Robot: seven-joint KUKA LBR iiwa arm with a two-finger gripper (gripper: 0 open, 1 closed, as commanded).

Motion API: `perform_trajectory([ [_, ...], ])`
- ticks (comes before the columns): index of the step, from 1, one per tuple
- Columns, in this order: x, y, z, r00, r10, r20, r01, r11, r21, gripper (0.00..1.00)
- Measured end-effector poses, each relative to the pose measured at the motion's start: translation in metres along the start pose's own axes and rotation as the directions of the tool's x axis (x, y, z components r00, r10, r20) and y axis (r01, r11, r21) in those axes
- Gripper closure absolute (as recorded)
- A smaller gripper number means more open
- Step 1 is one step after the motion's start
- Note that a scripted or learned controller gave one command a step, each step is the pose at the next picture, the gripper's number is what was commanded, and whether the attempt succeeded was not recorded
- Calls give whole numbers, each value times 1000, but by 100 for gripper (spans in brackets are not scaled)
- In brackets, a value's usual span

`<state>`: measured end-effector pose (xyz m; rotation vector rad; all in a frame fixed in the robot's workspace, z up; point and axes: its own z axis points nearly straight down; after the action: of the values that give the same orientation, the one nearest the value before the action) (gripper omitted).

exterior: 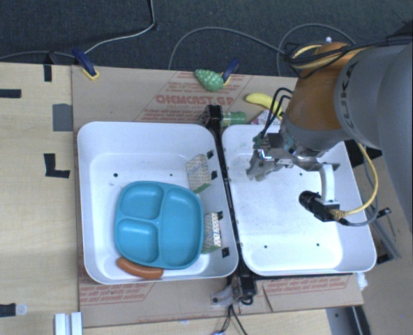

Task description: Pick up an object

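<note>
Camera view: a blue three-part plate [159, 223] lies in the left bin [95, 187]; the pincer [262, 165] hangs over the right bin [290, 250], grip unreadable.

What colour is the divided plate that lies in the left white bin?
The divided plastic plate is light blue, with three compartments. It shows best in the camera view.

The end effector [261, 165] hangs over the right bin [297, 246], beside a blue plate [158, 223].

overhead, slanted, facing both bins [95, 145]
</note>
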<state>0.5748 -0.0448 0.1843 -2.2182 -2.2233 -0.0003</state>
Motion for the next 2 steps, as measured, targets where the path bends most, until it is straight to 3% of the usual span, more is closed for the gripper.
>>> perform_trajectory([
  [1,87,-3,0,1000,-1,0,1,1000,1,100],
  [2,87,-3,0,1000,0,0,0,1000,1,0],
])
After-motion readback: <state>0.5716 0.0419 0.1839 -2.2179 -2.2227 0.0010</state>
